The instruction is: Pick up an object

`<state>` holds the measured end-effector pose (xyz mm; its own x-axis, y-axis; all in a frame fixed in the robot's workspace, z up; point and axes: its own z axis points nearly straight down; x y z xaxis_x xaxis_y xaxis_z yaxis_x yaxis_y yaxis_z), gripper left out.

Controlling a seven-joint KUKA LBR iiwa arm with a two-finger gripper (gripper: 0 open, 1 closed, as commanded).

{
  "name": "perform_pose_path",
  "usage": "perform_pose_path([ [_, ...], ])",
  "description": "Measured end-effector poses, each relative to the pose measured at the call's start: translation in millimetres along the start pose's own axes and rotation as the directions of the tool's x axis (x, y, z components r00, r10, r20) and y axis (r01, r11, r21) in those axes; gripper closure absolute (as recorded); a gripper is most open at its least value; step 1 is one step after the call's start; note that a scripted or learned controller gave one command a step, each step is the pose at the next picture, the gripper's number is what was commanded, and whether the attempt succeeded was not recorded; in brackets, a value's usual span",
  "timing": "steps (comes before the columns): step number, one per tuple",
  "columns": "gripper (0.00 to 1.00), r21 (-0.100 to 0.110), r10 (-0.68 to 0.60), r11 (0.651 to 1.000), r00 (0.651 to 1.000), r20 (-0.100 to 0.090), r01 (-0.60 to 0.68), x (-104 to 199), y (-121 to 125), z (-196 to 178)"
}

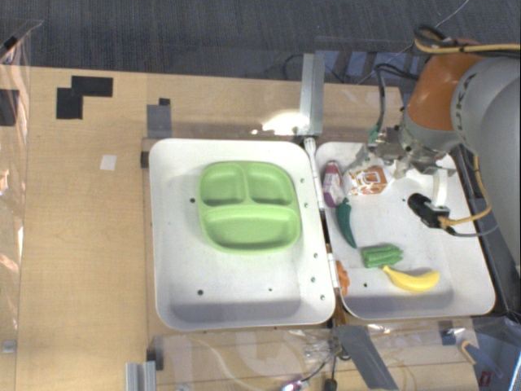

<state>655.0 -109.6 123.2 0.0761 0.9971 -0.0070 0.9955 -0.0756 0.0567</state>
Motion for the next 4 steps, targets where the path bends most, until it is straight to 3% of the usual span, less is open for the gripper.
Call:
perform_pose_path([
  [2, 0.00, -0.022, 0.052, 0.998, 0.999, -0.004, -0.052, -0.4, -6.9, 2.8],
  [3, 0.00, 0.048, -0.161, 0.986, 0.987, -0.015, 0.162, 27.9, -30.7, -65.7],
  [4, 0.00, 0.015, -0.117, 0.993, 0.993, -0.006, 0.117, 16.8, -8.9, 4.6],
])
